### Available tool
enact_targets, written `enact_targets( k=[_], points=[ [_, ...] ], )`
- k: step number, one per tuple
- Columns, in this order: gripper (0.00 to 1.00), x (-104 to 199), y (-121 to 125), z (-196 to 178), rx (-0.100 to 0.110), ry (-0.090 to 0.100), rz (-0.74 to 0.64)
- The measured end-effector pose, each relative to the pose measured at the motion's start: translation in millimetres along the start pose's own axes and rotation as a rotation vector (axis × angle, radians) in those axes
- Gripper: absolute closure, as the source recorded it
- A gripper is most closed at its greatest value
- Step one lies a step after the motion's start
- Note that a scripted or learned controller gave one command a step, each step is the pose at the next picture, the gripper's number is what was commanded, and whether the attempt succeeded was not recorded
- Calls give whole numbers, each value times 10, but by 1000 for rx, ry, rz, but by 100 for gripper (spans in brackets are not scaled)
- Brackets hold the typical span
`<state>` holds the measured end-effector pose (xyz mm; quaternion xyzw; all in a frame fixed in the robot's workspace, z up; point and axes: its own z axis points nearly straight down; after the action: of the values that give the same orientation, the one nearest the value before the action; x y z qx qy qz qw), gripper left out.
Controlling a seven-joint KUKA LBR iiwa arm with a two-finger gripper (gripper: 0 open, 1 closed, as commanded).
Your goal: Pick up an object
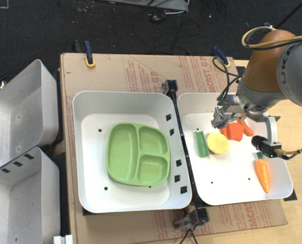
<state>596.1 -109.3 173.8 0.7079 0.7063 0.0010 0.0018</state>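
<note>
The right bin holds several toys. A green stick lies next to a yellow round fruit. Just right of them is an orange-red block, with a small orange piece touching its right side. An orange carrot lies near the bin's right wall. My gripper hangs low over the back of this bin, right above the upper-left edge of the orange-red block and close to the yellow fruit. The wrist hides part of the block.
The left bin carries a green divided plate. A black divider with clips runs between the bins. A black fitting with a cable sits over the right bin's right side, above the carrot. Spare white bins stand at far left.
</note>
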Motion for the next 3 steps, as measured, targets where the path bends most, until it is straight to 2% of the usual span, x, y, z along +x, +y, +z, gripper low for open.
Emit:
enact_targets(
  k=[2, 3],
  points=[
    [100, 91, 75, -1006, -2, 0, -5],
    [100, 644, -68, -996, 5, 2, -9]
  ],
)
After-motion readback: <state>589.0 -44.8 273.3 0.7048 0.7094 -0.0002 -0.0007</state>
